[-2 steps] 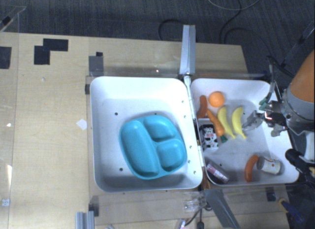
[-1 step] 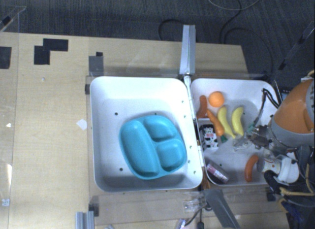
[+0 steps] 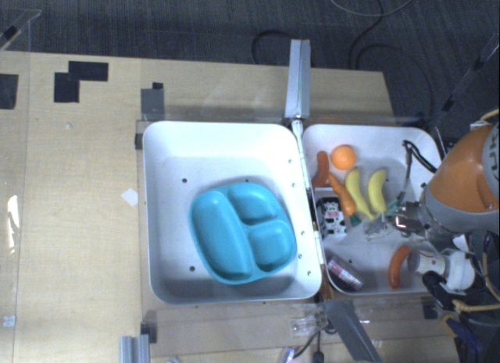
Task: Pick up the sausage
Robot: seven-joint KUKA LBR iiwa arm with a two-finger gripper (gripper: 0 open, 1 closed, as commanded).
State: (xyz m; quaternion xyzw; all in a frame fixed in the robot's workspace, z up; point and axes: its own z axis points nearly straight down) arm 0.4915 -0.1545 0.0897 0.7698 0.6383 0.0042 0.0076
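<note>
Right bin [image 3: 406, 137] bears the sausage [image 3: 398, 265]; hand [image 3: 388, 225] nearby, its grip unclear.

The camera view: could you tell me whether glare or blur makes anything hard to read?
Camera view: lighting is even and soft; mild glare washes the right bin floor, and a reflection streaks the bench's left edge. The sausage and blue tray read clearly; the gripper area is cluttered and slightly soft.

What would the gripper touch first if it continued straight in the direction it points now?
Probably the bare floor of the right bin; the gripper appears to point down, beside the two bananas. The sausage lies off that line. Depth is unclear.
</note>
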